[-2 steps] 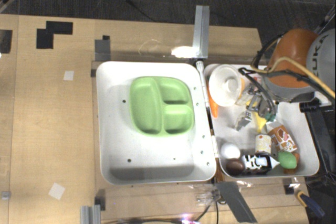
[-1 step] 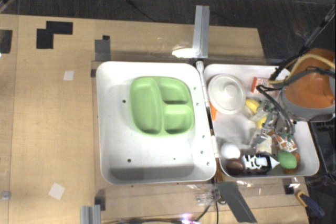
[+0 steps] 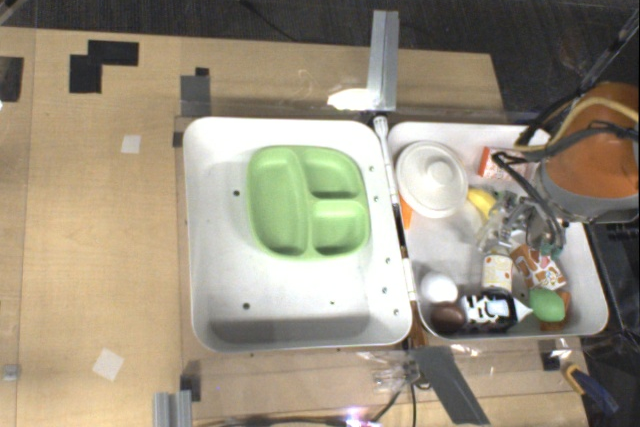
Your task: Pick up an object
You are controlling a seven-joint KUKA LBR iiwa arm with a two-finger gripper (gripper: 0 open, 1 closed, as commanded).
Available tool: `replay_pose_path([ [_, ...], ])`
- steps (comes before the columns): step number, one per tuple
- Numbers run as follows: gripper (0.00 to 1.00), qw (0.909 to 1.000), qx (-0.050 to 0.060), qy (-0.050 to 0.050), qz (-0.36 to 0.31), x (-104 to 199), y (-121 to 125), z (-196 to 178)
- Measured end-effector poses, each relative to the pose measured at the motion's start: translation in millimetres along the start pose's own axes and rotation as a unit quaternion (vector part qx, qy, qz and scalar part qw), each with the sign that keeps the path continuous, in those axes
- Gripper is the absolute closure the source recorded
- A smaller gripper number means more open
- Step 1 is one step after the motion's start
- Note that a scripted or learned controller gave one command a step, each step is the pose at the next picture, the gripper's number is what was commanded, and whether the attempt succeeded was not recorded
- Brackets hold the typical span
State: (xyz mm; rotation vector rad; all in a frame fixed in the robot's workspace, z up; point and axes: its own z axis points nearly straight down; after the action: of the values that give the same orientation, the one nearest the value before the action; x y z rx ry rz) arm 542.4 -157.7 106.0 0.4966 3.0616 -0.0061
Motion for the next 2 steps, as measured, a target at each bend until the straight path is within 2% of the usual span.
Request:
replay_pose_path([
  [1,0.00,1.0000,-0.001,-0.008,0.000,-5,1,-4],
  [2,0.00,0.9998,0.000,0.010,0.019,5,23,15],
])
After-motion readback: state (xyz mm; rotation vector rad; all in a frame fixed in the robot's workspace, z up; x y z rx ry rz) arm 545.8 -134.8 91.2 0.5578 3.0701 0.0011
